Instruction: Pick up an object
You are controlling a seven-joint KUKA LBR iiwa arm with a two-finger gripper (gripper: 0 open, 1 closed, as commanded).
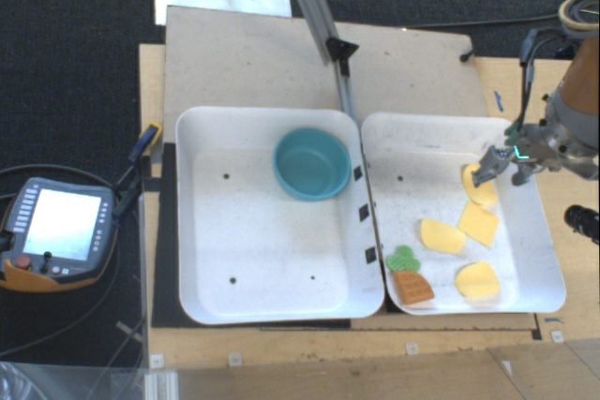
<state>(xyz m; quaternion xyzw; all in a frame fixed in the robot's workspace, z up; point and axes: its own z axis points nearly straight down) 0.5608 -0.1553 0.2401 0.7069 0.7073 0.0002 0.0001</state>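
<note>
A robotics lab: plywood bench point(403, 61), teach pendant point(56, 229), cables on dark carpet point(66, 42).

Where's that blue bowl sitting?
The blue bowl sits in the left bin, near its far right corner, beside the divide from the right bin.

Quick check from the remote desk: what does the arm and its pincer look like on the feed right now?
The arm enters at the right edge: a grey body with an orange-brown band above the wrist. A dark cable loops beside it. The pincer is grey metal with dark fingers, and a small green light glows near its base.
</note>
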